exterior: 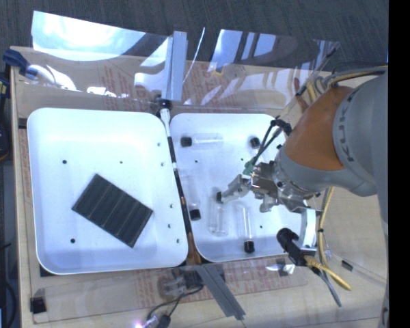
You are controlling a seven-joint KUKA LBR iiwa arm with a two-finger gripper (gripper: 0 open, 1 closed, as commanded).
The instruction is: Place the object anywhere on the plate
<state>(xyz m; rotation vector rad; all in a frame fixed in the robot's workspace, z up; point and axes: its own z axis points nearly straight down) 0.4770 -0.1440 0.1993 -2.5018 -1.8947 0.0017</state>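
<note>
gripper (227,193) low over right bin (212,241) near clear tubes (244,217), can't tell its state; dark ridged plate (113,210) in left bin (55,125)

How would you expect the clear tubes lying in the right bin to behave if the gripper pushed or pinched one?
The clear tubes look round and lie flat on the bin's floor, so a push would probably roll them. Their smooth transparent walls suggest they are light and may slip between the gripper's fingers.

Bright overhead light washes out both white bins (96,125); clear panels (89,36) glare.
</note>
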